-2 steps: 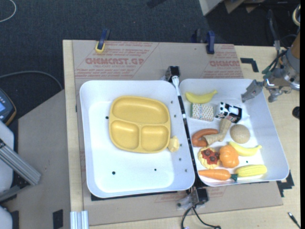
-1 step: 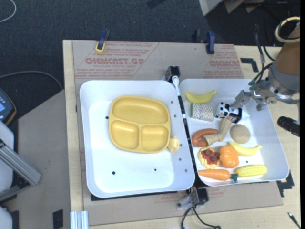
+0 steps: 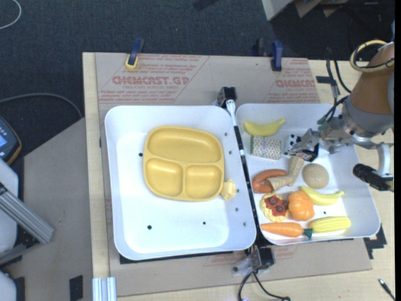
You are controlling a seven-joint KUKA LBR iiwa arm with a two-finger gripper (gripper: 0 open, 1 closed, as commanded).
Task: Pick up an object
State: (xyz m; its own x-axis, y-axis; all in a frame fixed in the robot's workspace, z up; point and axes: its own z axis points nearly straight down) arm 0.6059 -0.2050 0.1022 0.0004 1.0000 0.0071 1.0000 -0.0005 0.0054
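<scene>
The right bin (image 3: pixel 363 196) holds several toy foods: a yellow banana (image 3: pixel 263 127), a speckled white block (image 3: pixel 266 147), a red sausage (image 3: pixel 268 177), a beige cone-like piece (image 3: pixel 291 171), a tan round ball (image 3: pixel 315 175), a second banana (image 3: pixel 322 197), an orange fruit (image 3: pixel 301 206), a pizza slice (image 3: pixel 274 206), a carrot (image 3: pixel 283 229) and a corn cob (image 3: pixel 330 224). My gripper (image 3: pixel 305 145) hangs low over the upper middle of this bin, just right of the speckled block and above the cone-like piece. Nothing is visibly held.
The left bin (image 3: pixel 125 187) bears a yellow divided plate (image 3: pixel 183 163), with a small pale yellow piece (image 3: pixel 229 190) at its right edge. The grey arm (image 3: pixel 369 102) comes in from the right. Clamps (image 3: pixel 132 55) sit at the board's far edge.
</scene>
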